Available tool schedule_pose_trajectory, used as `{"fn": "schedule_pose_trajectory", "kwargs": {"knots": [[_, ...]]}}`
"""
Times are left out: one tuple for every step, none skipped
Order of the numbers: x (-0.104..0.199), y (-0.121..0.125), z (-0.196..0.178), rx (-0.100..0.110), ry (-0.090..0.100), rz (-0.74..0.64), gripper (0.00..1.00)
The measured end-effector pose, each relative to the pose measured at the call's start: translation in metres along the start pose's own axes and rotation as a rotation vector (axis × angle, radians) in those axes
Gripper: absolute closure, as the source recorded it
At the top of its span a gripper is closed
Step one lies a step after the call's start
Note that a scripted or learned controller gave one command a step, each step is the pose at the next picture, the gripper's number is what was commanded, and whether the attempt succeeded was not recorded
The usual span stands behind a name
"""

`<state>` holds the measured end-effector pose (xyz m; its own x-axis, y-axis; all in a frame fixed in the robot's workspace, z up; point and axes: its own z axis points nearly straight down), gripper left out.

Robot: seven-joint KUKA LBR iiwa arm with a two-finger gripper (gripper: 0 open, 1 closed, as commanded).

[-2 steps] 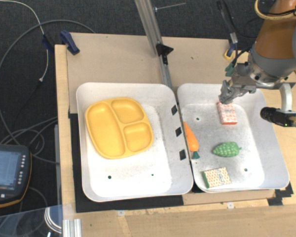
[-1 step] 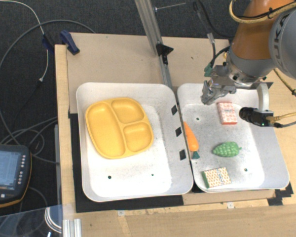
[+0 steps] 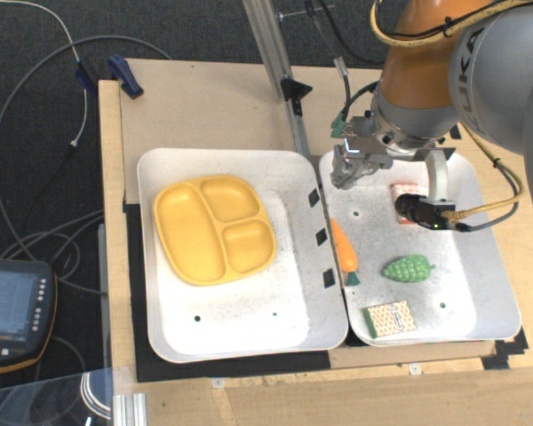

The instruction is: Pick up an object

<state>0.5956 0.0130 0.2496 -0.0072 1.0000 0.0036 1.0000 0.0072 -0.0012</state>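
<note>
Status from my side. Two white bins on the desk [image 3: 204, 87]: left bin [image 3: 240, 322] mid-frame, right bin [image 3: 489, 282] at right, touching along a shared edge.

Left bin: one item, a yellow three-compartment plate [image 3: 215, 229], upper left part of that bin, lying flat.

Right bin: four items.
- One toy carrot [image 3: 344, 248], orange with green tip pointing down-frame, lying just beside the bin's left edge.
- One green bunch of toy grapes [image 3: 408, 269], mid-bin, right of the carrot and apart from it.
- One small patterned box with green border [image 3: 390, 319], lower part of the bin, below the grapes.
- One red-and-white item [image 3: 408, 190], upper part of the bin, partly hidden by my hardware; can't tell what it is.

My gripper [image 3: 346, 177] sits over the upper left corner of the right bin, above the carrot in the frame and clear of it. Fingers open or closed: cannot tell, too blurred and small. Nothing visible between them.

Off the desk: one teach pendant [image 3: 13, 309] at the lower left, one blue clamp [image 3: 124, 75] at the desk's upper left corner.
</note>
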Motion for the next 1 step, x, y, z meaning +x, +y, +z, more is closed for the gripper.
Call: {"fn": "schedule_pose_trajectory", "kwargs": {"knots": [[0.0602,0.0067,0.0023,-0.002,-0.001,0.000,1.00]]}}
